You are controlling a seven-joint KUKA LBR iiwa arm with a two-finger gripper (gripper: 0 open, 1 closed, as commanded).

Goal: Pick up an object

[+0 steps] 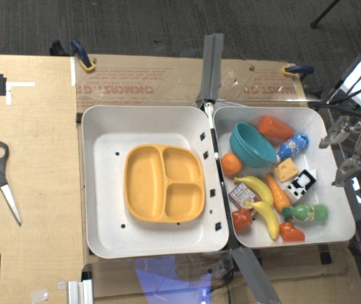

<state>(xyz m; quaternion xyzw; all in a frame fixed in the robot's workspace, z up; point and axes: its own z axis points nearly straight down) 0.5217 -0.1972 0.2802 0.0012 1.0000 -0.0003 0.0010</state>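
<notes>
The right bin [332,230] holds several small objects. A teal bowl [253,145] lies tilted at its back left, with an orange-red piece [275,128] and a blue bottle [292,146] behind and beside it. An orange ball [231,164] sits at the left wall. In the middle lie a yellow cube [287,170], a black-and-white block [302,182], a carrot [278,194] and two bananas [268,215]. A green bottle [307,213] and red pieces [292,233] lie near the front. My gripper [348,151] shows as grey metal outside the bin's right wall, touching nothing.
The left bin [98,233] holds a yellow divided plate [165,183]. Scissors [0,176] lie on the wooden bench at far left. Blue clamps [82,54] pin a cardboard sheet behind the bins. A grey divider bar [211,68] runs between the bins.
</notes>
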